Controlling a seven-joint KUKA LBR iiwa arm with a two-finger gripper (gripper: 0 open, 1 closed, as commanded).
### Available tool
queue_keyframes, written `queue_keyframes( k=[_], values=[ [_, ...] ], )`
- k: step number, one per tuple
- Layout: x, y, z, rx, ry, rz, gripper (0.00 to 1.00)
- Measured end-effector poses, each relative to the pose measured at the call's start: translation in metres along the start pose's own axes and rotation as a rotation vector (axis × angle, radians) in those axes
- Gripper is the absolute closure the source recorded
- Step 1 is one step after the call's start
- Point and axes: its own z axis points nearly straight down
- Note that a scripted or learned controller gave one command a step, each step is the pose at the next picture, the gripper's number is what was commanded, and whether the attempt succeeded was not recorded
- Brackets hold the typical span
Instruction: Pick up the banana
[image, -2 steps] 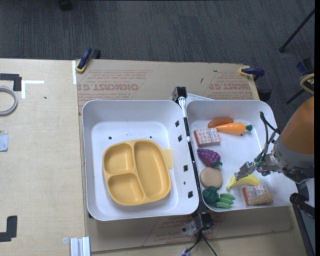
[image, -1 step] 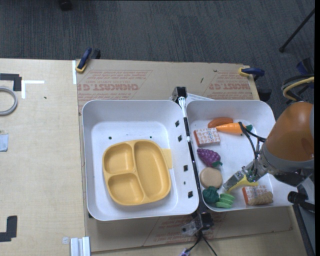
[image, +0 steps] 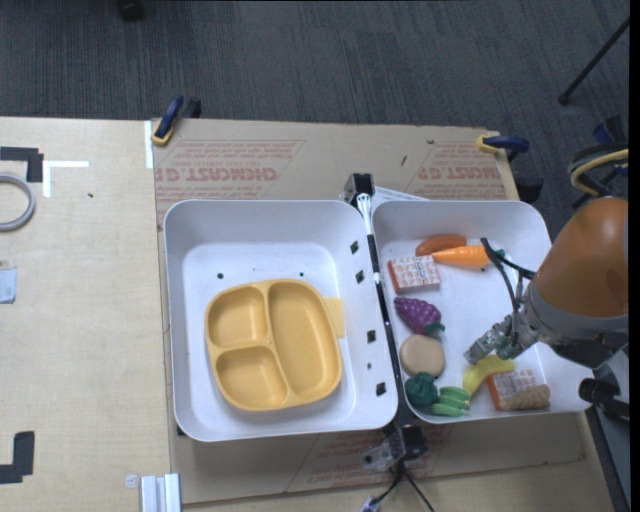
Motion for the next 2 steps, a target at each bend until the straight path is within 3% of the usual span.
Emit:
queue_keyframes(
  k=[1, 2],
  values=[
    [0.037, 0.018, 0.010, 0.003, 0.004, -0.391, 1.00],
    [-0.013, 0.031, 0.010, 0.001, 0.002, -0.738, 1.00]
  ],
)
